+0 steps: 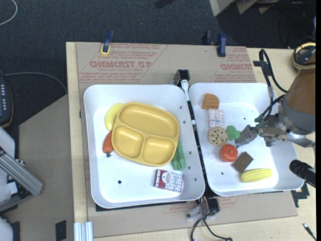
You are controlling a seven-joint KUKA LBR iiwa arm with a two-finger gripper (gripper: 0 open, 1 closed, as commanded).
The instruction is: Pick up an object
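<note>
Arm (301, 99): enters from the right edge of the frame, orange band above a grey wrist, reaching left over the right bin.
Gripper (244, 136): low over the middle of the right bin, pointing left; its dark tip sits just right of the green piece and above the tomato.
Fingers: too dark and bunched to separate — cannot tell how far apart they stand, and nothing shows between them.
Right bin (261, 92): white, shallow, right half of the frame.
Waffle (210, 102): brown, upper left of the right bin.
Packet (216, 118): white with red print, just below the waffle.
Cookie (217, 136): round, speckled, below the packet, touching or nearly touching the green piece.
Green piece (232, 133): small, just right of the cookie, next to the gripper tip.
Tomato (228, 152): red, round, below the cookie and the green piece.
Brown block (243, 161): dark, tilted, just right of and below the tomato.
Corn (256, 174): yellow, lying flat near the lower edge of the right bin.
Left bin (95, 134): white, left of centre.
Tray (145, 133): yellow, three compartments, tilted, in the middle of the left bin.
Banana (112, 114): yellow, partly under the tray's upper left edge.
Pepper (108, 143): red-orange, at the tray's left edge.
Green veg (178, 157): at the tray's lower right edge.
Box (168, 180): small, red and white, lower part of the left bin — apart from the tray.
</note>
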